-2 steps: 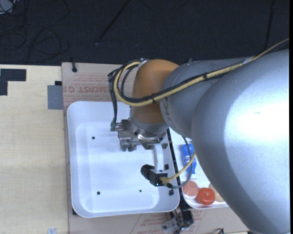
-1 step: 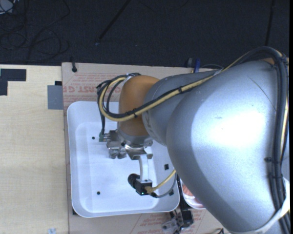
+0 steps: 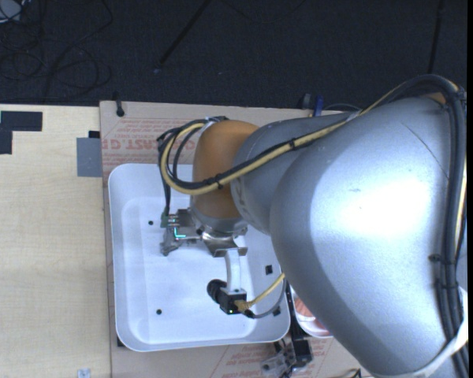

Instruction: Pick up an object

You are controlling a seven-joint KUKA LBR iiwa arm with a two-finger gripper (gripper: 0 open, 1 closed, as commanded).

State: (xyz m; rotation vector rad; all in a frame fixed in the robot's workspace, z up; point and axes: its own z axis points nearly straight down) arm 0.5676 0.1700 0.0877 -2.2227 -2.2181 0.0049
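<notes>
Item for pickup: the one candidate I can make out is a red-and-white object (image 3: 306, 315). It shows as a sliver just beyond the right wall of the white bin (image 3: 120, 274), close to that bin's near right corner. The grey arm (image 3: 363, 227) covers most of it, so I cannot confirm its shape or what it rests on.

Gripper (image 3: 181, 241): it hangs beneath the orange band (image 3: 219, 172), low over the bin floor, about midway between the left and right walls and somewhat toward the far wall. The red-and-white object lies well apart from it, off toward the near right, with the bin's right wall between the two. Whether the gripper is parted or closed cannot be told from where I stand, as the wrist body hides its working end.

Bin floor: there are three small dark specks (image 3: 158, 313), one by the near left corner, one by the left wall farther back and one by the right wall. They are too small to identify.

Surroundings: the bin sits on a brown board (image 3: 134, 142) with red lettering, which lies on the pale wooden worktop (image 3: 39, 250). On the worktop, just left of the board's far left corner, is a grey square (image 3: 87, 156). Black angular patches (image 3: 16, 128) lie farther left. Yellow and black cables (image 3: 167, 160) loop beside the orange band.
</notes>
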